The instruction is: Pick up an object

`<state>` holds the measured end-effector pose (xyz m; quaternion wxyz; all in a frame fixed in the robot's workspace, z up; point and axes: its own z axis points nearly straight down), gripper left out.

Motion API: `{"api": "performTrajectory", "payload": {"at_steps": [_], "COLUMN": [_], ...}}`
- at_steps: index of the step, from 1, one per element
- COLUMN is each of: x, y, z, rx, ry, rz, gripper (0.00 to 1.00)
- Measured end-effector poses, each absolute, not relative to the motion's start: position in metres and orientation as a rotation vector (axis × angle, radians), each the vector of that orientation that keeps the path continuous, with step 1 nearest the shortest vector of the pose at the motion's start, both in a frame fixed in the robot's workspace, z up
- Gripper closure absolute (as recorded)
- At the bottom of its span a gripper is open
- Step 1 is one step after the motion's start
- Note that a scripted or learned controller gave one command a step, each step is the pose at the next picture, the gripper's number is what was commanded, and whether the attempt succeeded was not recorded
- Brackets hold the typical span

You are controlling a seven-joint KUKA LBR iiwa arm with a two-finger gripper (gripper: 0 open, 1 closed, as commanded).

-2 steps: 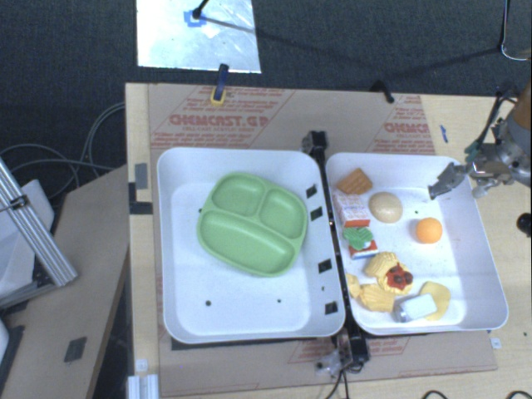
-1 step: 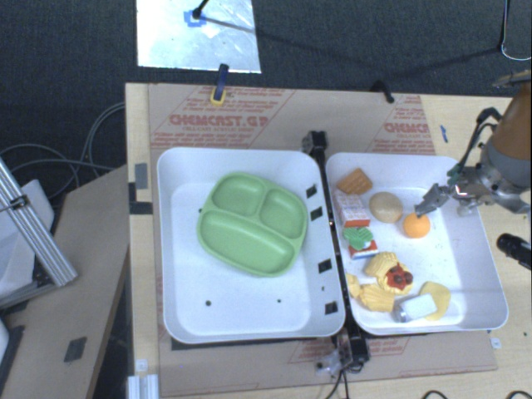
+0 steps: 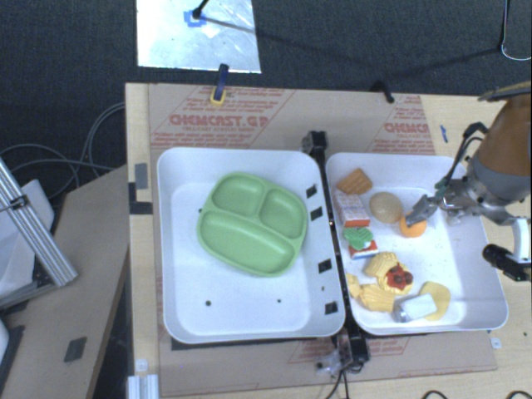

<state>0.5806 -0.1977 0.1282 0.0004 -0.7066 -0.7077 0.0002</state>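
Yellow toy food lies well below the claw, which pinches an orange piece beside a beige ball.

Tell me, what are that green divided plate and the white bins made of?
The green divided plate looks like moulded plastic: one even matte colour, with soft rounded compartment edges. The white bins also seem plastic, smooth and slightly glossy, with rounded corners. I can't confirm either from a picture alone.

Toys crowd the right bin's left; right side open.
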Motion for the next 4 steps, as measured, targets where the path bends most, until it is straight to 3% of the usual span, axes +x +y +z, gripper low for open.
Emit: {"api": "performTrajectory", "payload": {"at_steps": [1, 2, 3, 4], "x": [0.581, 0.582, 0.579, 0.587], "y": [-0.197, -0.198, -0.204, -0.203], "z": [0.082, 0.096, 0.157, 0.219], "rx": [-2.219, -2.223, -2.226, -2.221], "ry": [-2.222, -2.226, -2.225, -2.232], "rz": [0.001, -0.004, -0.005, -0.006], "gripper": [0.00, 1.00, 1.00, 1.00]}}
